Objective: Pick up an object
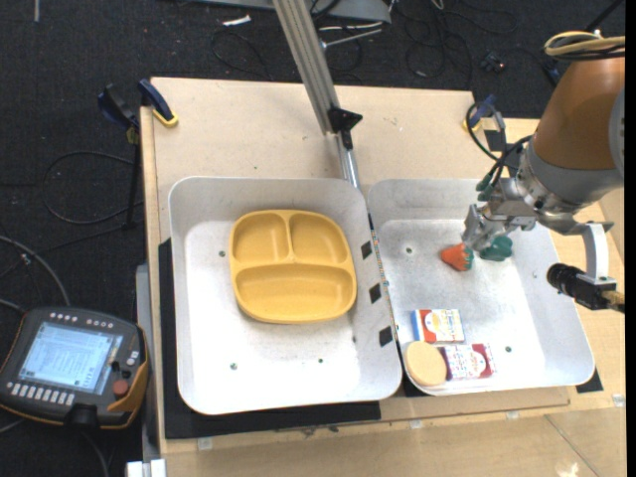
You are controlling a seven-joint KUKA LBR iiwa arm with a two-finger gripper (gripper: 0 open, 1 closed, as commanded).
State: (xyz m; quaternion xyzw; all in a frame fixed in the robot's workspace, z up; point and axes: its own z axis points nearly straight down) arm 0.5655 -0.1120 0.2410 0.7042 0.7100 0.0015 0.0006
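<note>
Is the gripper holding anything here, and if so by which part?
Cannot be told. The gripper is down over the orange toy and teal toy in the right bin.

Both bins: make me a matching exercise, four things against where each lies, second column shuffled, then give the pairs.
Things:
1. yellow divided plate
2. orange toy
3. round beige item
4. end effector

Places:
A. near corner of the right bin, beside two small red and white packs
B. above the right bin's middle, next to a teal thing
C. middle of the left bin
D. right bin, just left of the end effector

Pairs: 1-C, 2-D, 3-A, 4-B
</note>
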